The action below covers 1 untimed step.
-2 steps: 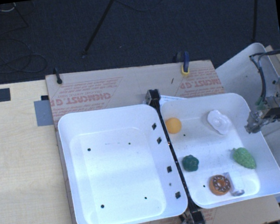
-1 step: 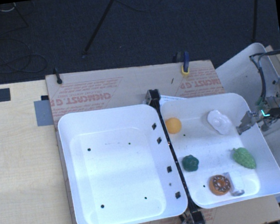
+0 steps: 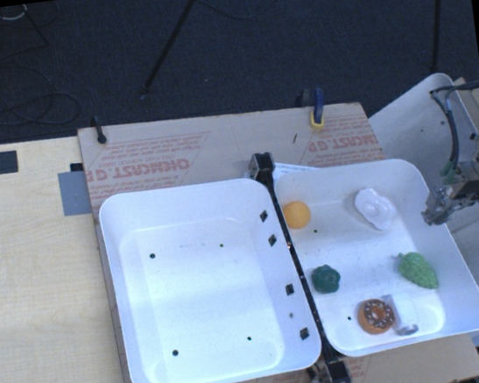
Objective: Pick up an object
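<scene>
Parked just off the right bin's point(image 3: 444, 228) right edge, gripper point(image 3: 443, 204) carrying nothing; open or closed, cannot tell. Best swung left over the white lump point(image 3: 375, 209) nearby, descending straight down, well clear of the rim.

arm point(image 3: 464, 123) cut off at right edge, jaws too small to tell, small grey item point(image 3: 406, 328) beside donut point(image 3: 376, 316) unclear

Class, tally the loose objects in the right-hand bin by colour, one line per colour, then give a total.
Orange: 2, round orange ball, brown-orange ring doughnut
Green: 2, dark green lumpy broccoli-like toy, light green bumpy oval toy
White: 1, crumpled white translucent lump
Total: 5
</scene>
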Tool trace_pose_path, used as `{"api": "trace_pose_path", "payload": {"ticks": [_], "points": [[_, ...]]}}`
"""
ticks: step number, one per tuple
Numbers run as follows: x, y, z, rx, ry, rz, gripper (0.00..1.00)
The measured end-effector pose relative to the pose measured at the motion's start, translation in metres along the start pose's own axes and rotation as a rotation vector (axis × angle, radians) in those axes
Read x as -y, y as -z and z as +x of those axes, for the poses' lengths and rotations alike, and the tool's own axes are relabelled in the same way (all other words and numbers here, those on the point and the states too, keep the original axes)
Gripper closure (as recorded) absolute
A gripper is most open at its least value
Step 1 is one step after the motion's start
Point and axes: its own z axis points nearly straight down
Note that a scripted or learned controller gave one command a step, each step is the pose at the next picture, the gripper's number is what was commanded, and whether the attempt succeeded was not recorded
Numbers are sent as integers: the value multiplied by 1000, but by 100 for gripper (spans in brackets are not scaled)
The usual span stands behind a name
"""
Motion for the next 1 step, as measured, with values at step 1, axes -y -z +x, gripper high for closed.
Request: {"api": "trace_pose_path", "payload": {"ticks": [1], "points": [[0, 0, 0, 0, -1, 1, 0]]}}
